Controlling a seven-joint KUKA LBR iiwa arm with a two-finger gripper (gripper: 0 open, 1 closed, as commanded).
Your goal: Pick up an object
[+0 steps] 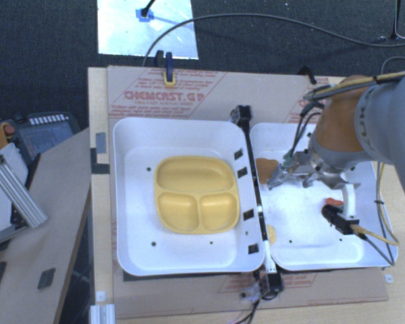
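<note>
1. Camera view: a yellow tray (192, 194) (three compartments) is lying in the left bin (131, 174).
2. The gripper (287, 174) is hanging over the right bin (304, 248), beside an orange object (266, 169); whether it is grasping cannot be told.

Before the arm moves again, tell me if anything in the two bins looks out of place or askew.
Nothing looks spilled or damaged. The yellow divided tray lies flat in the left bin. In the right bin, an orange-brown object sits against the divider, partly hidden by the gripper beside it.
</note>
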